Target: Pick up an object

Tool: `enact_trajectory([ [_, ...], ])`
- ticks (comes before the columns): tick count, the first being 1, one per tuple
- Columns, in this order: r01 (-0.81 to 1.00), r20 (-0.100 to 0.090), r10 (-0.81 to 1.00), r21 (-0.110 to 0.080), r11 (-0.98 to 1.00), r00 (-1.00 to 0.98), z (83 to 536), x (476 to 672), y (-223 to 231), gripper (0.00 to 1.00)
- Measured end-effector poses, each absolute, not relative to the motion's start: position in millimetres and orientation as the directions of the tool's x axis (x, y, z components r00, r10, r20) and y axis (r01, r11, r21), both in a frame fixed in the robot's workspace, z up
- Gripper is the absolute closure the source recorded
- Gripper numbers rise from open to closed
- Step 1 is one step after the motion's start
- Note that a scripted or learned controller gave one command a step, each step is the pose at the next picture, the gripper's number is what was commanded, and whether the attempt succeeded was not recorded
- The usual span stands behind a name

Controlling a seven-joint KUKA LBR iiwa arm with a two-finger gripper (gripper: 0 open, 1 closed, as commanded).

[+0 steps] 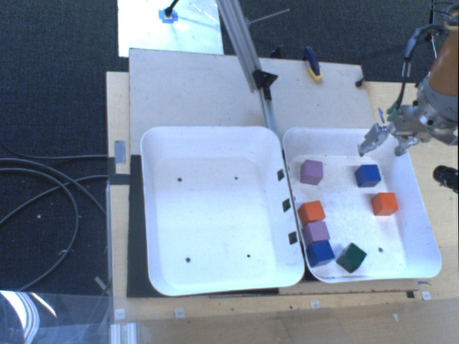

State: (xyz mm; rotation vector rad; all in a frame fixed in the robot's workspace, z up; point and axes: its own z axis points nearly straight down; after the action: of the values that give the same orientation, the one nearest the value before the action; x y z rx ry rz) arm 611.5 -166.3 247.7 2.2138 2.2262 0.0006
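Note:
The right bin [423,253] holds several small blocks. A purple block [311,171] sits near its upper left, a blue block [367,175] to the right of it, and an orange block [384,203] lower right. Along the bin's left wall lie an orange block [311,211], a purple block [315,231] and a blue block [320,252], with a dark green block [351,257] beside them. My gripper [387,141] hovers open over the bin's upper right part, above the blue block, with nothing between its fingers.
The left bin [154,192] stands beside the right one. A slanted metal pole [240,34] crosses the bench behind the bins. Black cables [43,192] lie on the floor at the left. A blue and yellow tool [313,63] rests on the back board.

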Motion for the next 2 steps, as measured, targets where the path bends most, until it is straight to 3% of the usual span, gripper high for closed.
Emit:
enact_trajectory([
  [1,1.000,-0.002,1.000,0.012,0.009,-0.009,328.2,622.1,-139.7,0.00],
  [2,1.000,0.004,1.000,-0.008,0.007,-0.007,209.5,546.2,-76.7,0.00],
])
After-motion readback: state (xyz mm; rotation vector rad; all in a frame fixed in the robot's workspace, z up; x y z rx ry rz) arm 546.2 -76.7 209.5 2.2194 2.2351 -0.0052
